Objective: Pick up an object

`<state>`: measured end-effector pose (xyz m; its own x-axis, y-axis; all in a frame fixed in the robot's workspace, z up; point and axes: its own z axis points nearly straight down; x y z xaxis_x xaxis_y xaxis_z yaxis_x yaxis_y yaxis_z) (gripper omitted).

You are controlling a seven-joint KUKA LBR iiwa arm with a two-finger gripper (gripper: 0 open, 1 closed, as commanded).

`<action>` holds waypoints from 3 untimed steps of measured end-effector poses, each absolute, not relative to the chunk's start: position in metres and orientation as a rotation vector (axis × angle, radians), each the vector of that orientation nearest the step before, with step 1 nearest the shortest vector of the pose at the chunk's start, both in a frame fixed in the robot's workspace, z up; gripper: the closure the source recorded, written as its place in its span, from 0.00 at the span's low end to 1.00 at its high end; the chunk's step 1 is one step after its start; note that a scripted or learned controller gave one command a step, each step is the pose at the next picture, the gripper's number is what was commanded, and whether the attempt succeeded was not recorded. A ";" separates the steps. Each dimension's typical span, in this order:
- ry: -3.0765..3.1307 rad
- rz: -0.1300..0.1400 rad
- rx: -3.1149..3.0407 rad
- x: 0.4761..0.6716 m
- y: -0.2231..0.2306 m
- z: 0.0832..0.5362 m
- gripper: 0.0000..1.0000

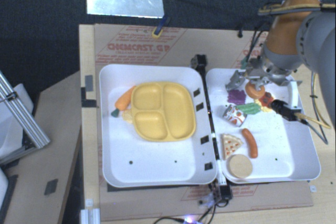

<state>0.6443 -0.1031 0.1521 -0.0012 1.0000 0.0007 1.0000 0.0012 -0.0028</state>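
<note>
While the grey arm (307,34) leans in from the right, we see two white bins side by side on the bench: the left bin (113,128) and the right bin (299,149). We judge the pairing deliberate, one bin stocked for picking and the other kept as a destination.

Largest of the loose things is one yellow divided plate (160,111), lying flat in the left bin with three compartments. One toy carrot (124,98) rests against its left edge.

We count seven small toy foods in the right bin, scattered rather than arranged, as we would expect for grasp trials: a round cracker (240,166), a pizza slice (231,143), a sausage (250,143), a green pod (248,108), a purple bunch (236,96), a small wrapped can (233,114) and an orange ring (255,90).

Over the bin's far end, the gripper (251,80) hangs just above the orange ring and purple bunch, likely candidates for the pick. We cannot tell how wide its jaws stand, nor see anything held between them.
</note>
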 end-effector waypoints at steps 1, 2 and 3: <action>-2.223 0.001 -2.220 0.648 -0.108 0.092 0.00; -2.229 -0.005 -2.225 0.651 -0.109 0.090 0.00; -2.236 -0.010 -2.234 0.653 -0.111 0.104 1.00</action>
<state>0.6530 -0.1112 0.1036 -0.0011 1.0000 -0.0092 0.9998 0.0012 0.0179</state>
